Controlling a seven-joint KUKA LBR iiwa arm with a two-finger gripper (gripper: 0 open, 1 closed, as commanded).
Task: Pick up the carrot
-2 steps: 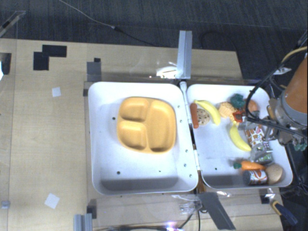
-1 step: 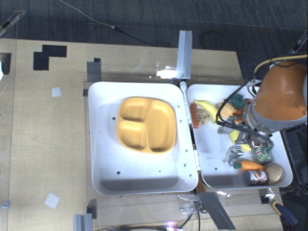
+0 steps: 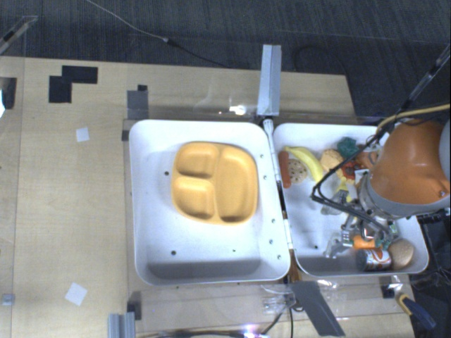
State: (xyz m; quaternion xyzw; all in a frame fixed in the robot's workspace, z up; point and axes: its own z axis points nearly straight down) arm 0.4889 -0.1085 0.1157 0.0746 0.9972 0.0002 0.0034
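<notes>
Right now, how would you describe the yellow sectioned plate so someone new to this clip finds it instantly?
Start with the two white bins side by side and take the left bin. The divided plate lies near its middle, a rounded mustard-yellow tray with three compartments. Unlike the small food items crowded in the right bin, it is large, flat and alone.

no readable text anywhere (nothing legible at all).

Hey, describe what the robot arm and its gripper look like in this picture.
The arm shows a big rounded orange band above a grey wrist section. Black cables loop out from its left side, and a yellowish cable runs along the top. The gripper below is small, metallic silver-grey hardware with dark wiring around it.
</notes>
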